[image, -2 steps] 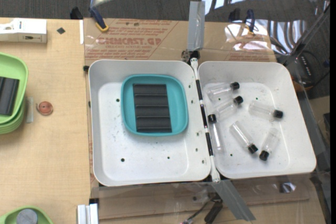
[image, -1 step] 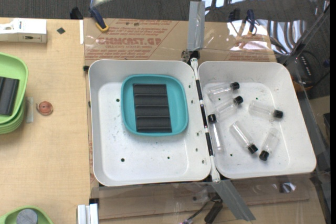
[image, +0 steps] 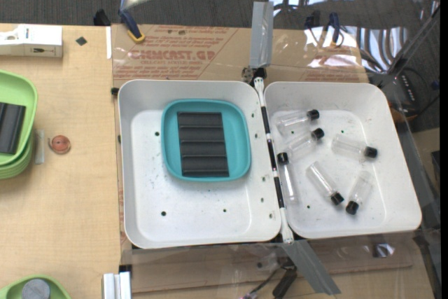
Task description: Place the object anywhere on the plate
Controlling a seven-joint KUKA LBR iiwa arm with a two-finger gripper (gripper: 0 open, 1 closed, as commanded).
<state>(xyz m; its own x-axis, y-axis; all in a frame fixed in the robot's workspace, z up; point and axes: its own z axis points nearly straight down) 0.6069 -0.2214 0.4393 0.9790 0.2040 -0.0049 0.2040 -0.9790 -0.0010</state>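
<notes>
- Two white bins sit side by side on a sheet of cardboard (image: 182, 52) with red print, and their inner rims meet down the middle.
- The left bin (image: 140, 185) holds the teal plate (image: 171, 150), a rounded square lying flat a little towards the bin's far side.
- A dark ribbed insert (image: 204, 143) fills the plate's centre. Nothing else rests on the plate.
- The right bin (image: 378, 220) holds the objects, six clear tubes with black caps, all lying on their sides.
- Two tubes lie near the far left of that bin, one (image: 297, 120) just behind the other (image: 305, 141), both with their caps pointing right.
- A third tube (image: 352, 148) lies well over to the right, its cap towards the bin's right wall.
- Two more lie towards the near side, one (image: 325, 184) slanting down to the right and one (image: 359, 191) slanting the other way, so their capped ends come close together.
- The sixth tube (image: 284, 177) lies tight along the dividing rim, cap at the far end.
- None of the tubes touches the plate; all are still in the right bin.
- How the gripper stands, and whether it has hold of anything, I cannot tell from here.
- On the wooden bench (image: 63, 220) to the left sit a green tray (image: 15, 91), a small reddish disc (image: 60, 143) and, further back, a white box (image: 31, 42).
</notes>
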